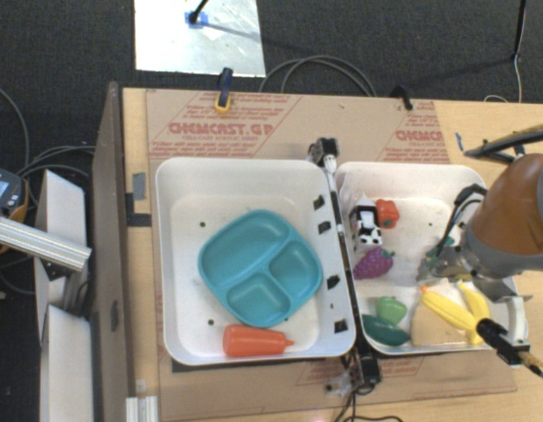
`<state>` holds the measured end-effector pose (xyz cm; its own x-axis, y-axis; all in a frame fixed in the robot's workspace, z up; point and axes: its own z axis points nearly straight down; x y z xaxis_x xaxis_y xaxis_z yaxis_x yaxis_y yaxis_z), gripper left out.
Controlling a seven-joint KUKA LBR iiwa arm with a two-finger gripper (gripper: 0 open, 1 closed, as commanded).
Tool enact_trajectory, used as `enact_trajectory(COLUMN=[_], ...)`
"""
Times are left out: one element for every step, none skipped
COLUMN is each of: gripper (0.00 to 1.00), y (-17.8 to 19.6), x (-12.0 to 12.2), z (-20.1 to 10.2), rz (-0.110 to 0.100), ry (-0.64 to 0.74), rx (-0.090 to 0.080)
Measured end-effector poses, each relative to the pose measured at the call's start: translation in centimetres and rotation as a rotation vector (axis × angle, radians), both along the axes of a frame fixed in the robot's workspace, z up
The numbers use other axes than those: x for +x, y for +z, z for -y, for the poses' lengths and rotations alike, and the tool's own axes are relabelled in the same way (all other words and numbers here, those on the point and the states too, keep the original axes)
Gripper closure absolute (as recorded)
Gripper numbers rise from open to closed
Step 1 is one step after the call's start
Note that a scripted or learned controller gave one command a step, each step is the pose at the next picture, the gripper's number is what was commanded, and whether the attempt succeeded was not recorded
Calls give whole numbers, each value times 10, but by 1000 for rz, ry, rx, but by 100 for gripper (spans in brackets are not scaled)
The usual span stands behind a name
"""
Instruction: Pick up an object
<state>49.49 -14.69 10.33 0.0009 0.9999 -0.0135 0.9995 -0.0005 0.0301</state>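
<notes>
**Arm low over the right bin's toys**

Here the arm [517, 222] reaches in from the right and sits low over the right bin [412, 178]. Its jaws [440, 266] are down near the bin floor, just left of the wrist, but the wrist covers them and I cannot tell whether they are apart or together; nothing shows between them.

The nearest toys are the corn [449, 310] and the banana [474, 299], both yellow, lying just below the jaws on a pale wedge [430, 331] in the bin's near right corner. The corn lies slanted, the banana beside it on the right. Left of the jaws, a little apart, is a purple grape bunch [373, 262]. Beyond it stand a black-and-white cow [368, 224] and an orange pepper [387, 213], touching or nearly so. Near the front wall lie a green pear [392, 309] and a dark green pod [386, 332].

The left bin [179, 236] holds a teal divided plate [260, 266], tilted, and an orange carrot [254, 341] in front of it. Both bins rest on a cardboard-covered counter [254, 126].
</notes>
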Motion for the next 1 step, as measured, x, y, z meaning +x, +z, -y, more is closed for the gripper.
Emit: enact_trajectory(gripper=[100], y=[71], x=[48], z=[55], rz=[-18], ry=[3], rx=[6])
